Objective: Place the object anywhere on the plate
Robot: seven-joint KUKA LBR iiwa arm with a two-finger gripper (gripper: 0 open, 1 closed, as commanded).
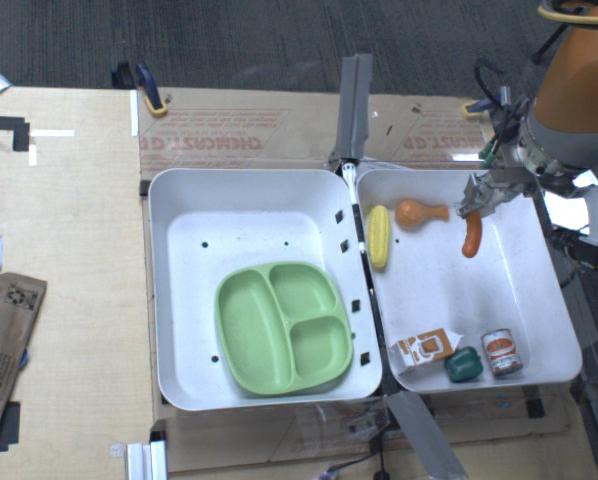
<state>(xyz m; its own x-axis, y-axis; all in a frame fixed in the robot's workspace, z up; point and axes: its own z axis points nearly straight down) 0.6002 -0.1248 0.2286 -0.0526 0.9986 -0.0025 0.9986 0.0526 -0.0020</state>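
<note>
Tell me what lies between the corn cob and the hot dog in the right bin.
In the camera view, an orange pear-shaped toy lies between the corn cob and the hot dog, its stem end pointing toward the hot dog.

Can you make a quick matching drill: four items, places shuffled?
Items:
1. plate
2. corn
3. can
4. hot dog

Places:
A. right bin, near right corner
B. left bin
C. under the gripper
D. right bin, by the divider

Pairs: 1-B, 2-D, 3-A, 4-C
</note>
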